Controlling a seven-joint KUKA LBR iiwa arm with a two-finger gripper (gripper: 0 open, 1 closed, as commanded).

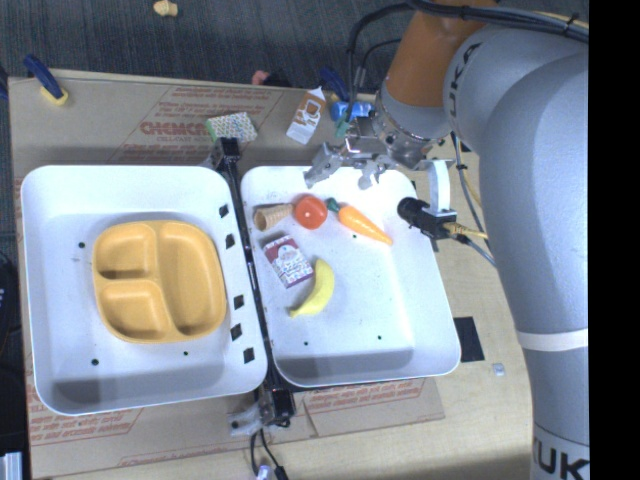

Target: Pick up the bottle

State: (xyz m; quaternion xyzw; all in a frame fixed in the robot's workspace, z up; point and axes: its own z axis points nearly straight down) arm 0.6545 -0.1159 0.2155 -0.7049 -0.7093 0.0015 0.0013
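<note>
Arm in from the right. Gripper [345, 172] hangs over the far rim of the right bin [432, 313]; fingers [318, 169] spread apart, nothing between them.

Bottle: I can't pick out anything plainly bottle-shaped in either bin. A small carton [305, 118] stands on the cardboard beyond the bins, just left of the gripper. A dark stub [412, 209] at the right bin's right rim looks more like arm hardware, though I can't be sure.

Doing it well, as I judge it: fix the target before descending, keep the fingers wide, come straight down clear of the rim, and close across the narrow body.

Right bin holds a cone [270, 215], tomato [309, 212] and carrot [362, 224] in a row at the far side, cone and tomato touching. Nearer, a red-and-white packet [288, 262] has a banana [317, 290] just beside it.

Left bin [40, 298] holds a yellow divided tray [160, 278], nothing in its compartments.
</note>
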